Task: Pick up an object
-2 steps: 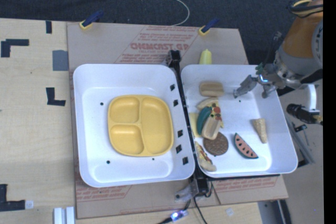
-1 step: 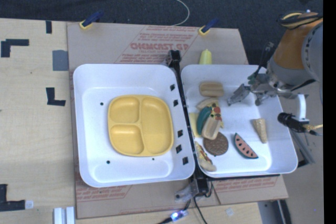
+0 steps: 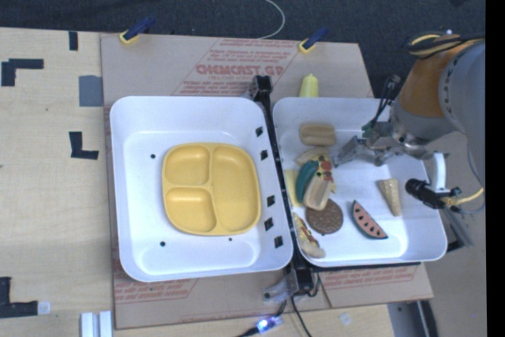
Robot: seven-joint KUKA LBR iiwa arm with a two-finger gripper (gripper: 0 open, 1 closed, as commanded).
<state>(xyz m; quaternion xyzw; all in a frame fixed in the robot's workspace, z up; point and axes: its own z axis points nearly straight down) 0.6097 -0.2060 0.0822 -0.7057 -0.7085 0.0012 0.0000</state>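
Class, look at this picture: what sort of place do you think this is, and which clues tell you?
Probably a robotics lab test bench. Clues: a grey arm with an orange band reaching over two white bins, toy food such as a watermelon slice, and a yellow divided plate.

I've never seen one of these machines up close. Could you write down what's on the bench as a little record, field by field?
left bin: holds a yellow tray with three compartments
right bin: holds toy food
toy food: watermelon slice, brown cookie, tan bun, cone, a heap by the left wall
arm: reaches in from the right, over the right bin
gripper: low over the bin, beside the bun; nothing seen between its fingers
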